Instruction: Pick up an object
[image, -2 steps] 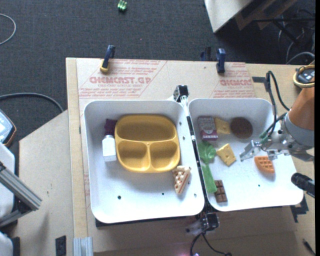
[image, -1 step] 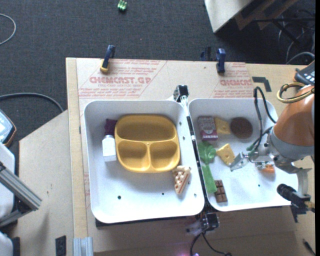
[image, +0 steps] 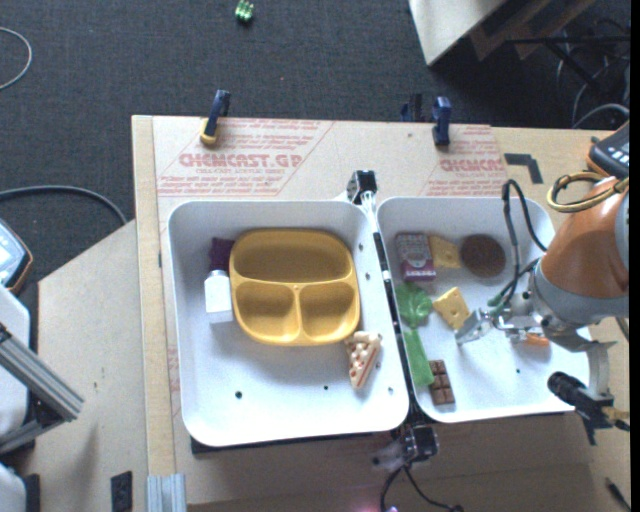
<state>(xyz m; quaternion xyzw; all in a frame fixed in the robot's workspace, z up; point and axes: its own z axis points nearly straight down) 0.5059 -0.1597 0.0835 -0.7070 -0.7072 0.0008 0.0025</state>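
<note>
arm: the grey arm with its orange band (image: 592, 255) comes in from the right and bends down over the right bin (image: 520, 400).
hand: the hand (image: 487, 326) sits low in the right bin, pointing left; its metal tip shows, but i cannot tell how it is set, and nothing shows held in it.
nearest thing: the yellow cheese wedge (image: 452, 307) lies just beside the hand, to its left and slightly further up the bin. it looks like the likeliest target.
long axis: the wedge runs at a slant, from upper left to lower right, so its lower end points towards the hand.
other things in right bin: a brown round cookie (image: 483, 255) and a dark red packet (image: 413, 256) near the far wall, a green leafy piece (image: 413, 305) by the left wall, a chocolate bar (image: 441, 383) near the front.
left bin: a yellow divided plate (image: 294, 285), a small white bottle (image: 218, 296) and a pizza slice toy (image: 363, 358); all well apart from the hand.
next move, as a guess: a short shift left to bring the hand over the wedge, closing across its narrow side.
risk: the wedge could be nudged away.
</note>
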